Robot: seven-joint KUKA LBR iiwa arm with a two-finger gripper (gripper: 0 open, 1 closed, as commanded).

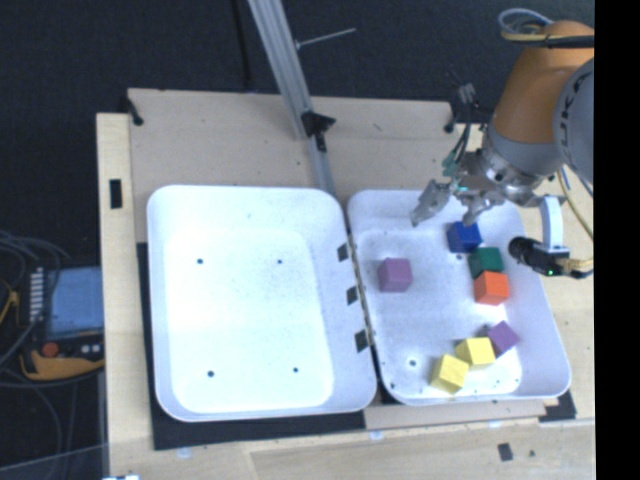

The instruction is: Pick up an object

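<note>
camera view, from above at a slant: on the bench, the left bin lies beside the right bin, their inner rims touching. in the right bin, from left to right: a purple cube alone near the middle; two yellow cubes at the near edge, with a smaller purple cube just beside them; then a column of blue cube, green cube and orange cube along the right wall. the arm reaches in from the right; the jaws stand spread open and grip nothing, poised at the far end of the right bin just above the blue cube.
</note>
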